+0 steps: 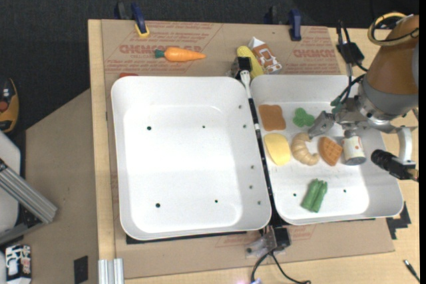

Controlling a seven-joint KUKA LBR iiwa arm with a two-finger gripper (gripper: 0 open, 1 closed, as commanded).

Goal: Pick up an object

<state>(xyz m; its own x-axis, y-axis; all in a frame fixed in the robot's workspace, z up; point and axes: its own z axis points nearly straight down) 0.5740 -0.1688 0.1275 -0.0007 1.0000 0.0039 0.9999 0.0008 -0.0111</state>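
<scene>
Camera view, looking down on two white bins side by side. Gripper (335, 124) hanging low over the right bin (383, 199), near its far right corner, reaching in from the right edge. Can't tell if spread or pressed together. Nothing seen pinched in it.

Closest thing to grab, by the look of it: the orange bun (329, 150), just beside the gripper on the near side, maybe touching it. Long side of the bun running from far edge to near edge, a bit tilted. So probably only a small move toward the near edge, then down.

Also close: a small green lump (303, 118), just beside the gripper toward the left bin (133, 163). Next to the bun, a tan curled roll (305, 148), touching or almost touching it. Then a yellow lump (277, 148) and a brown slice of toast (271, 117) by the edge shared with the left bin. A long green pickle (314, 196) lying alone near the near edge, well apart from the gripper.

Outside the bins, on the brown board (100, 143) along its far edge: a carrot (181, 54), a banana (246, 56), a small carton (266, 58), and two blue clamps (140, 20).

Red print on the board near the far edge. Starts like "CHEM", rest too blurry to read. Carton print too small to read.
</scene>
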